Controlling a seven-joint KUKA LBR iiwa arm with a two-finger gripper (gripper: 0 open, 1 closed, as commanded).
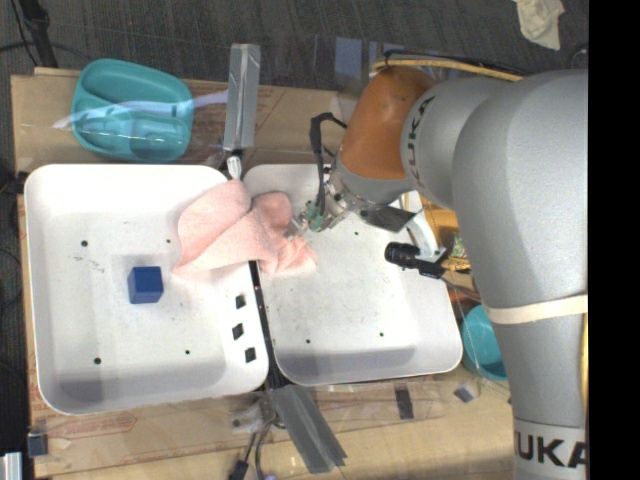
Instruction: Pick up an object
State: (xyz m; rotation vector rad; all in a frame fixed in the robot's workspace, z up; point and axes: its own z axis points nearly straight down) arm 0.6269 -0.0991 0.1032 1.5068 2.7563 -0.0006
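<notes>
1. At the far left, outside the bins, a teal plastic container [132, 109] lies on the bench [30, 93]; it plays no part in a pick from the bins.
2. In the left bin [60, 268], a small blue cube [146, 284] sits alone on the floor, well apart from everything else. It looks rigid and light, with flat opposite faces that a two-finger grasp could close on squarely.
3. A pink cloth [235, 230] is draped over the wall between the two bins, most of it in the left bin, a crumpled end spilling into the right bin [370, 358]. It looks soft, limp and light; it would likely sag and drag when lifted, and a raised fold or bunched ridge probably offers the best hold, since a flat layer may slip out.
4. The gripper [312, 218] sits at the cloth's right end, just over the right bin, touching or nearly touching the bunched fabric. Whether its fingers are apart, together, or clamped on fabric cannot be told, because the wrist hides them.
5. The grey arm [500, 168] with its orange band covers the right side.
</notes>
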